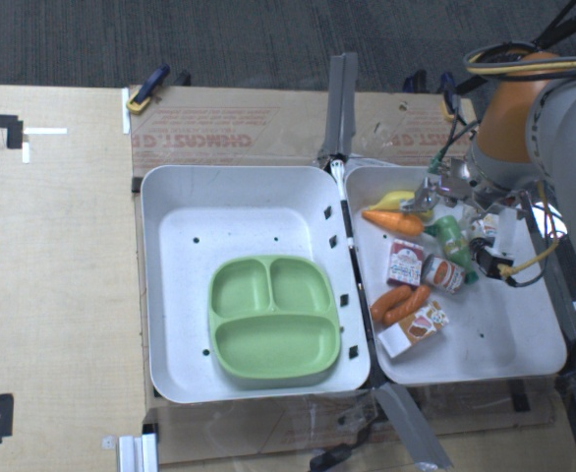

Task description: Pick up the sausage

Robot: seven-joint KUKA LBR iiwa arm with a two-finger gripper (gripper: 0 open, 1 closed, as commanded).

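Sausage [400, 304], smooth, orange, cylindrical, lies in the right bin [509, 347]; end effector [462, 226] grip state: cannot tell.

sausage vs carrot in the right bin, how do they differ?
The orange-red sausage is a linked pair of stubby, round-ended pieces, while the orange carrot is one piece tapering to a point. The sausage lies lower in the white right bin, the carrot near the top. Both are orange and lie slanted.

No legible text; cardboard [219, 126] print too blurred.
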